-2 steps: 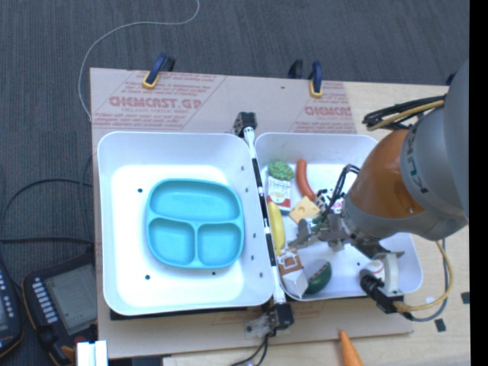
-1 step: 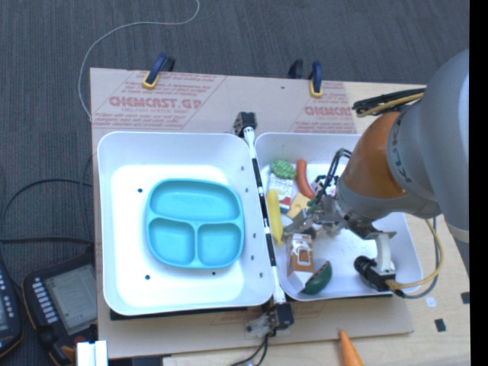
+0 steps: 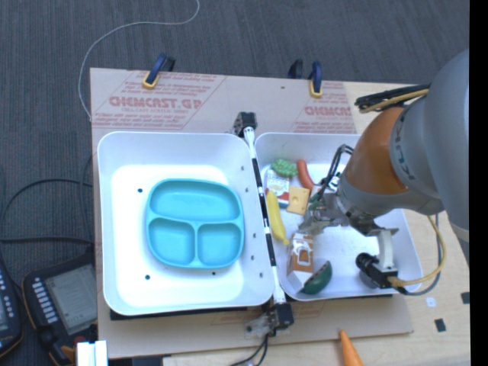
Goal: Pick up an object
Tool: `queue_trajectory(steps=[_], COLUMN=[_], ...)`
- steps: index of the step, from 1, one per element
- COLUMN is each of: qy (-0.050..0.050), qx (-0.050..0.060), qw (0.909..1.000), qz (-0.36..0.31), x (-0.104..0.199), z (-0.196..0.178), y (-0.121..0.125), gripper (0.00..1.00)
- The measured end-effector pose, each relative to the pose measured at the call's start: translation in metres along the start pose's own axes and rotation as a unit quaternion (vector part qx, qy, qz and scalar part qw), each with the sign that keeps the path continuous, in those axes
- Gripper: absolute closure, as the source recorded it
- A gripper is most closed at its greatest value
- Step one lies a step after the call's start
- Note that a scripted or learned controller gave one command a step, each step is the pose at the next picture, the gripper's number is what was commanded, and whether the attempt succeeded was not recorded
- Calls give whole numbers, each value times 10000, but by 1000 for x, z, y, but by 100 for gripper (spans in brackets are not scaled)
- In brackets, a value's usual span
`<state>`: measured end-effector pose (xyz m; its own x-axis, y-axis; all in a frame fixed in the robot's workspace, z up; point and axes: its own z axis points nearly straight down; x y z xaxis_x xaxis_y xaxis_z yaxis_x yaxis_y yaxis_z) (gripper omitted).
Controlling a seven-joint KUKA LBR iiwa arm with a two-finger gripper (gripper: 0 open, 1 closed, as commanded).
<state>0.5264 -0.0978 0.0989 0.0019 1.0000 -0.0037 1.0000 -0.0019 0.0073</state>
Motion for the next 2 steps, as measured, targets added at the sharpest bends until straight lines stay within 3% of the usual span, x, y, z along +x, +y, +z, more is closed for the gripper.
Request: queue_trajectory(steps=[1,2], qy=[2,10], qx=[-15,20], qw=[10000,10000], qz=[-16,-26], x=[-55,10], z=[10,-86], y=[86,142], gripper=[100,100])
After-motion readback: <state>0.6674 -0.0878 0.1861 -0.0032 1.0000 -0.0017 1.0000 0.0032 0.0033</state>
